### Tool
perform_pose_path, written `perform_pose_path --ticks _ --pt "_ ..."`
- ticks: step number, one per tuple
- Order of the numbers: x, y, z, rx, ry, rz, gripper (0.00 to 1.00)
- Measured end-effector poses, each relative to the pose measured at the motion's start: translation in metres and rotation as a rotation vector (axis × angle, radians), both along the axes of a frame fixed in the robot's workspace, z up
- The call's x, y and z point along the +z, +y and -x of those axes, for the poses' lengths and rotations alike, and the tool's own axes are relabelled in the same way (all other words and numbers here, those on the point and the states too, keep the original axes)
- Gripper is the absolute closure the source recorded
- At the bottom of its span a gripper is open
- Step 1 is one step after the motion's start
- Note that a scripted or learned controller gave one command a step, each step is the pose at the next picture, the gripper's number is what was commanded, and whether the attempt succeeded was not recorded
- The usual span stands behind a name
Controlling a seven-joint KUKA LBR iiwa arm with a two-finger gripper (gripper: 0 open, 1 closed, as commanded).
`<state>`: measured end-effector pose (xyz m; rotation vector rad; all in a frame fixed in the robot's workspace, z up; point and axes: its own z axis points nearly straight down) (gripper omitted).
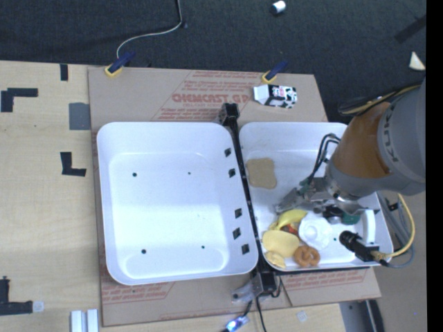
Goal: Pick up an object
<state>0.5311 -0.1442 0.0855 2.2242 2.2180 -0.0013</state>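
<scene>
The arm (377, 147) reaches in from the right and bends down into the right bin (277, 131). Its gripper (294, 200) sits low over the bin's middle, just above a cluster of things in the near part. Whether the jaws are apart or together I cannot tell; nothing shows between them. The cluster holds a yellow banana (291, 218), a pale yellow piece (278, 241) below it, a brown doughnut (306, 256) at the near rim, and a white round thing (316, 234) beside them. A flat tan patch (261, 172) lies apart, nearer the divider. The left bin (111, 206) stands beside it on the table (34, 185).
</scene>
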Motion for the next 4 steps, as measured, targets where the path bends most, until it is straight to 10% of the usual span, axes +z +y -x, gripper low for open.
perform_pose_path --ticks 1,2,4 --pt "0.009 0.002 -0.002 0.003 -0.001 0.000 1.00" --pt "0.103 0.061 0.008 0.009 -0.004 -0.002 1.00" --pt "0.212 0.179 -0.121 0.013 -0.008 -0.003 1.00"
